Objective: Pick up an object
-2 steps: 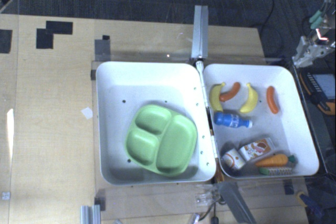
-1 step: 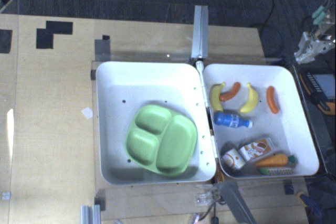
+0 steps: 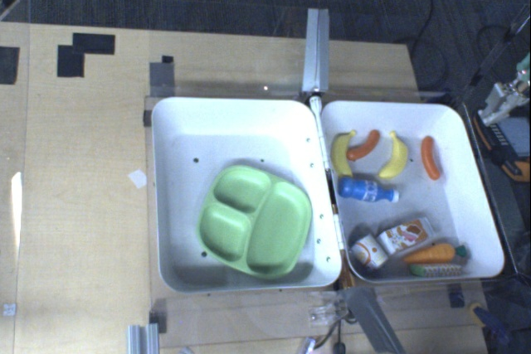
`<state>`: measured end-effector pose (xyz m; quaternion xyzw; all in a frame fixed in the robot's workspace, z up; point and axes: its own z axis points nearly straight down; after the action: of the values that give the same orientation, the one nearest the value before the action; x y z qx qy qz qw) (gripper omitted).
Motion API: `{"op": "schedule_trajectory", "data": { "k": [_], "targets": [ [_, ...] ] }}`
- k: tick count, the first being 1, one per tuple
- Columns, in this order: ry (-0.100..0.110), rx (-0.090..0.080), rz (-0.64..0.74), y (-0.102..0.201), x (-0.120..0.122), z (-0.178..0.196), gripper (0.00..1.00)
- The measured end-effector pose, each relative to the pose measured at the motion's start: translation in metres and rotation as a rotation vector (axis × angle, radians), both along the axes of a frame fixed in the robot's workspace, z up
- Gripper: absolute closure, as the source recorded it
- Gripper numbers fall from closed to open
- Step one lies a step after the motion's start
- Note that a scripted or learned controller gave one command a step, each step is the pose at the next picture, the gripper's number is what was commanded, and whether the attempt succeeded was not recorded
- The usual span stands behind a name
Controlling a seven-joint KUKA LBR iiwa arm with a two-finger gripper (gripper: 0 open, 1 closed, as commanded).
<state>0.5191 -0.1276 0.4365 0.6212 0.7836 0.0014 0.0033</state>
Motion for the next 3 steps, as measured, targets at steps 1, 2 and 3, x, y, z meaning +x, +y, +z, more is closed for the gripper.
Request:
{"op": "schedule_trajectory", "data": {
  "k": [1, 2, 3],
  "targets": [
    [-0.008, -0.002, 0.005, 0.000, 0.002, 0.012, 1.00],
    [-0.015, -0.005, 0.011, 0.001, 0.003, 0.025, 1.00],
    [-0.023, -0.008, 0.017, 0.001, 0.004, 0.037, 1.00]
  ]
}}
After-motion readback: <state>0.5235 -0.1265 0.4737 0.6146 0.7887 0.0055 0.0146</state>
